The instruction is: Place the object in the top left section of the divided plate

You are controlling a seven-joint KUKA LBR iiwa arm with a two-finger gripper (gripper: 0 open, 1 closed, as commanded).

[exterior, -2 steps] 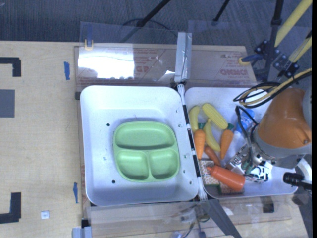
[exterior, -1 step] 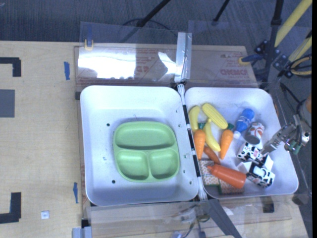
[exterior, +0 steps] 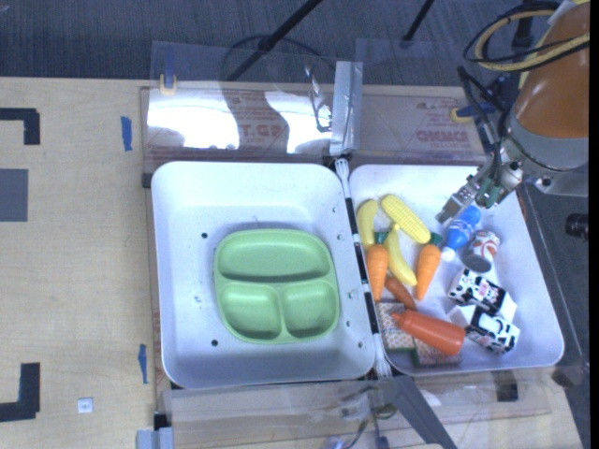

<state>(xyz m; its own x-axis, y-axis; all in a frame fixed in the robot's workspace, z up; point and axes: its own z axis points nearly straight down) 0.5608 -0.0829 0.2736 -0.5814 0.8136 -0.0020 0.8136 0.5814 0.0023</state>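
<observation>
The fingers (exterior: 465, 204) hang over the far part of the right bin (exterior: 541, 293), at the end of the grey arm (exterior: 552, 82) that comes in from the right. They are small and dark against the clutter, and we cannot tell whether they are spread or closed, nor whether anything sits between them. Just on their near side lies a small bottle with a blue cap (exterior: 460, 227); we cannot say whether they touch it.

Every loose toy lies in that right bin. Right of the bottle is a red and white can (exterior: 485, 246), and nearer to us two black and white cartons (exterior: 477, 291) lie one beside the other. Left of the bottle we see a corn cob (exterior: 404, 216), a banana (exterior: 401, 258) and a second yellow piece (exterior: 367, 216) against the bin's left wall. Two small carrots (exterior: 376, 269) point toward us on either side of the banana, and a larger orange carrot (exterior: 430, 331) lies across the near left corner.

The green divided plate (exterior: 276, 283) sits alone in the middle of the left bin (exterior: 178, 199), well apart from the toys. It has one long section on its far side and two smaller sections on its near side. Both bins rest side by side on the pale wooden counter (exterior: 65, 279).
</observation>
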